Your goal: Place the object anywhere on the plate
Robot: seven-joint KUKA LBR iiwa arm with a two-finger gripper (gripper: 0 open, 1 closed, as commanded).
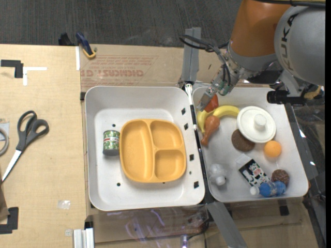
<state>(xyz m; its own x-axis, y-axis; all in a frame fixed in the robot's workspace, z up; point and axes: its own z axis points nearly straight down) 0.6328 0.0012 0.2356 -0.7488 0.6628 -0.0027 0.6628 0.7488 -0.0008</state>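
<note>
A yellow divided plate (152, 150) lies in the left bin (98, 190) with nothing on it. A small green can (110, 142) lies against the plate's left edge. My gripper (218, 88) hangs over the far left corner of the right bin (295, 138), just above a red object (211, 103). Below the red object lie a yellow banana (223, 112) and a brown drumstick-shaped toy (209, 126). From this angle I cannot make out whether the gripper touches the red object.
The right bin also holds a white lidded pot (257, 124), a brown disc (241, 141), an orange ball (272, 149), a black-and-white carton (253, 172), a blue toy (269, 189) and a brown ball (280, 176). Scissors (26, 133) lie on the bench at left.
</note>
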